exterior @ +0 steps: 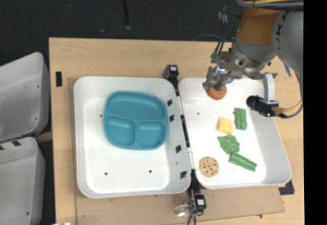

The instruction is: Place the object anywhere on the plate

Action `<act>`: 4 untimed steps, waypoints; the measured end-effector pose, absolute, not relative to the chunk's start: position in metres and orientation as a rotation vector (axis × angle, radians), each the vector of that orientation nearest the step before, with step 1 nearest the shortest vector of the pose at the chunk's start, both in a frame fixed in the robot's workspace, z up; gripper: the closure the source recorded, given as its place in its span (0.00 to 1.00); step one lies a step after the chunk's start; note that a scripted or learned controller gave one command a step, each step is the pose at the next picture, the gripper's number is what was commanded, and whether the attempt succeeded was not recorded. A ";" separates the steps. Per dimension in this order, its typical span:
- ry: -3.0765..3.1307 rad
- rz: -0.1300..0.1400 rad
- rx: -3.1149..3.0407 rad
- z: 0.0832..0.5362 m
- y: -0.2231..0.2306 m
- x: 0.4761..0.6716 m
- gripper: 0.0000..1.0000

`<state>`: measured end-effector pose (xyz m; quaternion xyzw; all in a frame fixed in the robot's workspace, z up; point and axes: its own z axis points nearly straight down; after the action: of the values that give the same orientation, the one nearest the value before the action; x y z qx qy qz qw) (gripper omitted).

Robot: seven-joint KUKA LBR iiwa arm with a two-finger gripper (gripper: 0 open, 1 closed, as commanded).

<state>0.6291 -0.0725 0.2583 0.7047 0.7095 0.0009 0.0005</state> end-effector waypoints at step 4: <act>2.228 0.003 2.213 0.232 0.137 0.673 1.00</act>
<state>0.6734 0.1375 0.2324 0.7047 0.7095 0.0011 0.0007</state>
